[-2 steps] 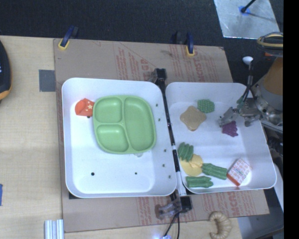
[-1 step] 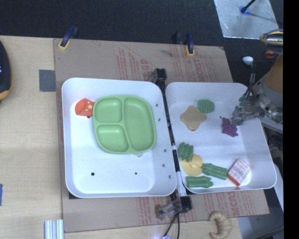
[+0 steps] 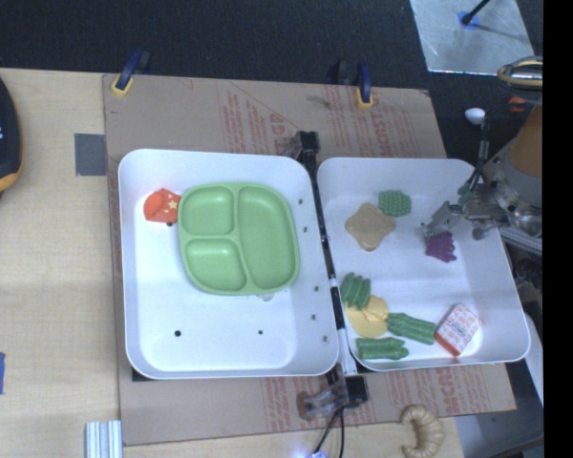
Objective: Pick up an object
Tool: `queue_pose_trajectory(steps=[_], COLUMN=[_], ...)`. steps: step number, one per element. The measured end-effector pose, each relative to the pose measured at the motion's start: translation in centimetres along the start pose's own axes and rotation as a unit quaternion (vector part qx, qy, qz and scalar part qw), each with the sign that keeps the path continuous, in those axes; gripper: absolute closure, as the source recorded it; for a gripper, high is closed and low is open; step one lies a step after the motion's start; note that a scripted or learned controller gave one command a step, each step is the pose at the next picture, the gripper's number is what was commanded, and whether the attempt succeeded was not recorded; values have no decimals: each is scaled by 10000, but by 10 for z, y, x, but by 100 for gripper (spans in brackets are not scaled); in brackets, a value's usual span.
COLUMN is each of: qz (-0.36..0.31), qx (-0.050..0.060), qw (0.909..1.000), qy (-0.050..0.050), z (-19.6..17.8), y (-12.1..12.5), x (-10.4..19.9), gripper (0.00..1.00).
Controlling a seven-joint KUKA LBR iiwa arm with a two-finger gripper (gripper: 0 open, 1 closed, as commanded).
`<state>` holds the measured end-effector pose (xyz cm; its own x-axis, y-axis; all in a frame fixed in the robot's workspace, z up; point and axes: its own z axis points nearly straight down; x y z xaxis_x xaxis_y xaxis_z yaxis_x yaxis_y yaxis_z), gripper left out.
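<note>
My gripper point(image 3: 455, 227) hangs over the right side of the right bin point(image 3: 487, 284), at the end of the arm that comes in from the right edge. It is open, and I see nothing held between its fingers. A small purple grape-like toy point(image 3: 441, 247) lies on the bin floor just below the fingertips. To the left of the gripper lie a tan cookie-shaped piece point(image 3: 369, 225) and a small green ridged piece point(image 3: 394, 201).
The right bin's front holds green pods point(image 3: 355, 290), a yellow piece point(image 3: 368, 319), two more green vegetables point(image 3: 413, 328) point(image 3: 382, 349) and a red-and-white packet point(image 3: 458, 329). The left bin point(image 3: 153, 332) holds a green divided plate point(image 3: 239, 238) and a red toy point(image 3: 161, 205).
</note>
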<state>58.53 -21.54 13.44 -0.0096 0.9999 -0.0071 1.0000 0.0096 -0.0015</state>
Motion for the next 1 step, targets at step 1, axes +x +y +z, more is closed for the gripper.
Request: queue_pose_trajectory(steps=[1], qz=[27], qx=[32], qw=[10000], qy=[40], z=[45], y=[-12], x=[5], gripper=[0])
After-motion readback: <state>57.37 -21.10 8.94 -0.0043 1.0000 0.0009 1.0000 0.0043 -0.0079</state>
